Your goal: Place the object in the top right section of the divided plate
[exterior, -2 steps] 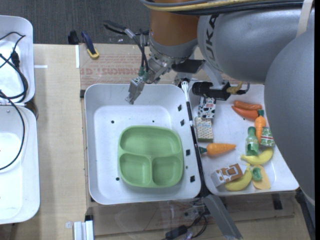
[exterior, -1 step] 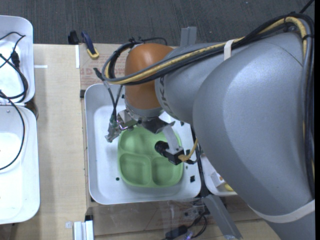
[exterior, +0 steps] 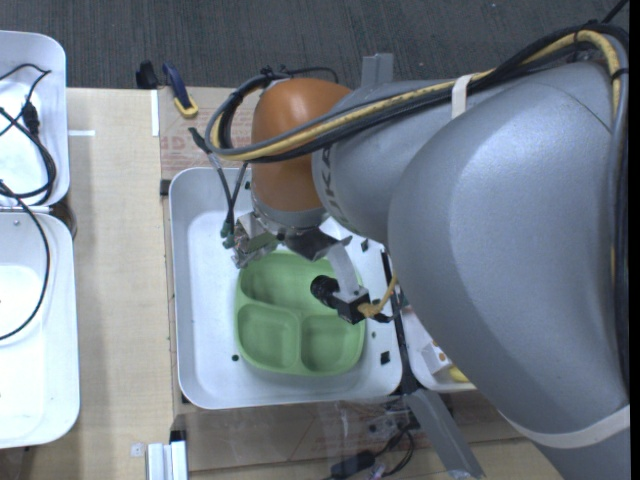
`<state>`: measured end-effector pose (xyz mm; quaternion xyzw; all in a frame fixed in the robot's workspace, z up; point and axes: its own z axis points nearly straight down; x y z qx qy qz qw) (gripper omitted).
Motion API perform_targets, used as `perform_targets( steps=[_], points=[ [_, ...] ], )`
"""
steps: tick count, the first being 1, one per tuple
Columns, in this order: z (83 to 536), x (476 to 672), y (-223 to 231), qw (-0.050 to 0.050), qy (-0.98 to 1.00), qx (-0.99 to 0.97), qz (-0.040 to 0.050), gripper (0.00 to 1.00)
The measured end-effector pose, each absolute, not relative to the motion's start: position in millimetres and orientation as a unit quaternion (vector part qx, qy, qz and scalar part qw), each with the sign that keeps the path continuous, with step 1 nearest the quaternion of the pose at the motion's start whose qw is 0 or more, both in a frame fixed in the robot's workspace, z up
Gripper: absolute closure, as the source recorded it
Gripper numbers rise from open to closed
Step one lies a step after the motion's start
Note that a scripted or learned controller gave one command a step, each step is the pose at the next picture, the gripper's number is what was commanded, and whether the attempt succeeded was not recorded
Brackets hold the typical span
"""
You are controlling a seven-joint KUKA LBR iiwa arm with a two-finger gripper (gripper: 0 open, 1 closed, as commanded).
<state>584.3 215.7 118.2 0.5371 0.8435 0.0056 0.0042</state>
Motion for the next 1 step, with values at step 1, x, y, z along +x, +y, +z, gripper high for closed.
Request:
perform_targets(
  steps=[1],
  points=[
    [117.0,583.9,214.8,0.004,0.843,0.537,0.0041,0.0]
  ],
)
